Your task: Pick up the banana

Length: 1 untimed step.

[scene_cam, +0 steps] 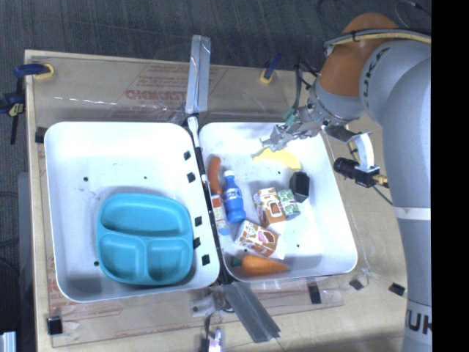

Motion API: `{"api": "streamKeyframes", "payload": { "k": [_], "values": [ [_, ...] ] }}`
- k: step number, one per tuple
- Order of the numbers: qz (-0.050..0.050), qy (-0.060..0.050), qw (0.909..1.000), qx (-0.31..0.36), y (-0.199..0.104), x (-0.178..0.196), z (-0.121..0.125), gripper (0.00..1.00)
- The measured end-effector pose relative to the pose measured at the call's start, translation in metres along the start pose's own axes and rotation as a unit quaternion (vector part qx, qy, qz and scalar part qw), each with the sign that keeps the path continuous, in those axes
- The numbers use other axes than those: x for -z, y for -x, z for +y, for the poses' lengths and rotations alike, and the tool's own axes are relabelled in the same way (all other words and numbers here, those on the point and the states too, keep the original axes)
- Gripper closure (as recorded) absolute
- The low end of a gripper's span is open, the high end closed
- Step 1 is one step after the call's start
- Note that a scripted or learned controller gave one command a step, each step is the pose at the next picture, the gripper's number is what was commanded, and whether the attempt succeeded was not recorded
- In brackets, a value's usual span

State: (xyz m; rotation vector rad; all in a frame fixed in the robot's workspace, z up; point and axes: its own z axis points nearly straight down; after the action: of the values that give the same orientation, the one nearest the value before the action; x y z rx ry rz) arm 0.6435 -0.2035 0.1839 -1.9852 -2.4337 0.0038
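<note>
Right bin [333, 244]: banana [282, 158] seemingly touching gripper [281, 136].

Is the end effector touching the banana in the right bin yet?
Cannot tell. In the camera view the end effector overlaps the banana's upper edge, but the slanted angle shows neither clear contact nor a gap.

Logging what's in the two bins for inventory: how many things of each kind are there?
Banana: 1
Carrot: 1
Sausage: 1
Blue bottle: 1
Small printed cartons: 2
Black object: 1
Blue divided tray: 1
Total: 8
</note>
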Motion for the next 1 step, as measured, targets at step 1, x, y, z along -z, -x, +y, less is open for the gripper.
{"api": "streamKeyframes", "payload": {
  "k": [1],
  "values": [
    [0.0,0.0,1.0,0.0,-0.0001,0.0,0.0001,0.0]
  ]
}}
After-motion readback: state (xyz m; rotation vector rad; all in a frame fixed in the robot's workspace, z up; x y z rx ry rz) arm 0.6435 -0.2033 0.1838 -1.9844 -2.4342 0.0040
